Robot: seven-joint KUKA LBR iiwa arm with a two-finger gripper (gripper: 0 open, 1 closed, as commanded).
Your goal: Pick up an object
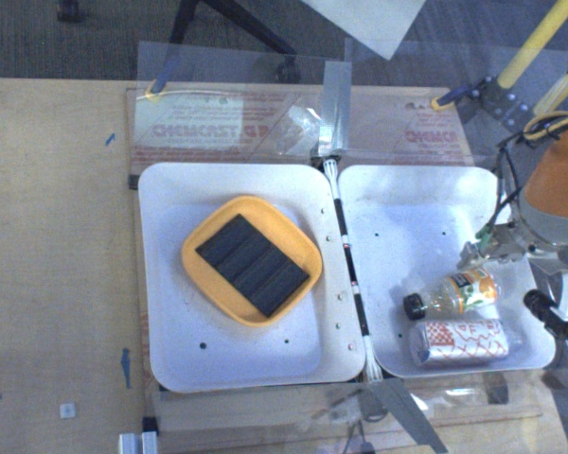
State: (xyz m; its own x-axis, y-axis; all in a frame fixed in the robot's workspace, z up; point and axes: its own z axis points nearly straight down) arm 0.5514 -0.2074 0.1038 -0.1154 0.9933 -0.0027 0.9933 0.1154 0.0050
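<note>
Two shallow white plastic bins with rounded corners sit side by side on a pale wooden bench [47,253], their smooth matte floors dotted with a few small dark holes. In the left bin [170,348] lies a rounded-square yellow-orange tray [201,274], glossy and turned like a diamond — on it rests a dark ribbed rectangular pad [251,265] with parallel grooves running along its length.

The right bin [407,216] holds two things near its five o'clock corner. A small clear plastic bottle with a black cap [452,296] lies on its side, cap toward nine o'clock, with an orange and green label wrapped round its middle. Just below it, almost touching, a cylindrical can with a red-and-white patterned wrap [459,340] also lies on its side, its silvery end facing nine o'clock.

The grey arm with its orange band [554,183] enters at three o'clock, bent down over the right bin's edge. Its gripper [483,247] hangs low just above the bottle's far end, at about one o'clock from it — whether the tips are parted or closed cannot be told from here, and nothing is visibly between them.
</note>
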